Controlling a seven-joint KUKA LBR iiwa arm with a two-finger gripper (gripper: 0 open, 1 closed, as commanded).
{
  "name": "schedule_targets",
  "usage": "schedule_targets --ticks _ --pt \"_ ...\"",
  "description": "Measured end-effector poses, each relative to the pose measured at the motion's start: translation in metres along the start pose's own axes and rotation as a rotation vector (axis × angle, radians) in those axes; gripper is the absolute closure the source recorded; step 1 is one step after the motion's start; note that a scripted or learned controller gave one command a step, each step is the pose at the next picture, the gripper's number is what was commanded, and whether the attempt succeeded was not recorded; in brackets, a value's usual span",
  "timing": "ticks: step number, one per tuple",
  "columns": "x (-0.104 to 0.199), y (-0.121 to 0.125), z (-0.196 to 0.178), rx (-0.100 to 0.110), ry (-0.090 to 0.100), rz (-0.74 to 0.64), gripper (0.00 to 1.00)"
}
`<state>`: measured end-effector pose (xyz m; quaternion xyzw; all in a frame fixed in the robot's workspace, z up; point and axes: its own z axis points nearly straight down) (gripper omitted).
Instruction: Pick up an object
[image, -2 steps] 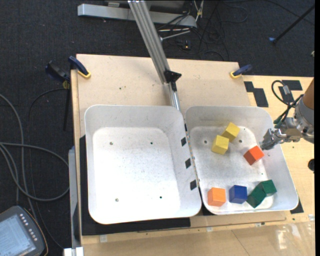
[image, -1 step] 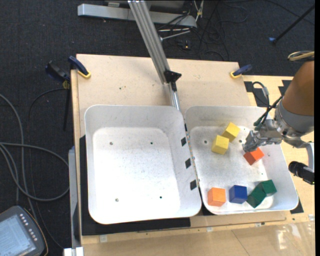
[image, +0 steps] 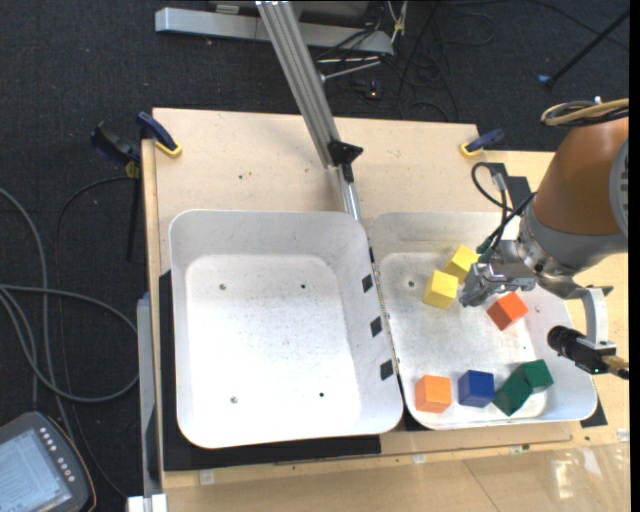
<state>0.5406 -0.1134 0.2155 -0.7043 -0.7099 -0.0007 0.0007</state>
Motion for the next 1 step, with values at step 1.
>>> schedule_targets --ticks 1 --pt "0.0515 -0.0027 0.003 0.001 0.0 0.0 1.0"
